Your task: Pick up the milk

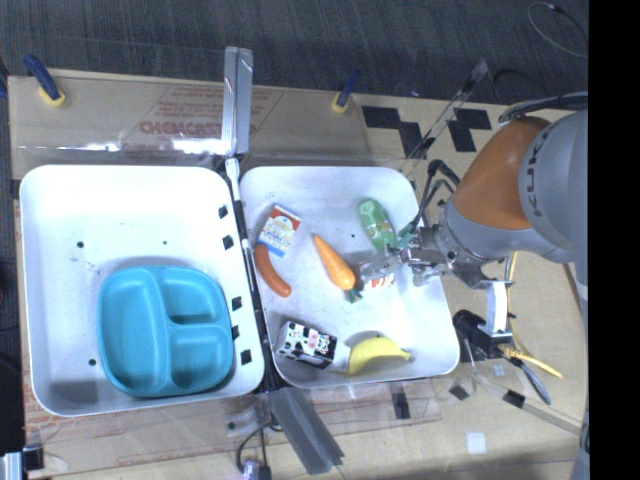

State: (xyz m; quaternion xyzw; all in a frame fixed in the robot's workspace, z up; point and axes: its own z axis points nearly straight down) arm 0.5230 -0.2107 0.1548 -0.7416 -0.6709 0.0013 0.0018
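Where the counter comes nearest, one curved yellow banana [375,353] lies just on the near side of the pincer [385,270]. The milk [305,341], a single boxy carton with black and white patches, lies on its side near and to the view's left of the pincer, well apart from it. Both rest in the right bin [330,180], one of two smooth white ones. The left bin [45,198] bears one glossy blue tray [165,328] with three compartments.

Whether the pincer is spread or pressed together I cannot tell; a small red-and-white scrap [381,282] at its tip is too blurred to name. Just left of it lies one tapered orange carrot [334,261], then one sausage [272,271]. Farther off sit one small box [279,231] and one green bottle [376,223]. Two blue clamps [45,78] [346,90] grip the far edge.
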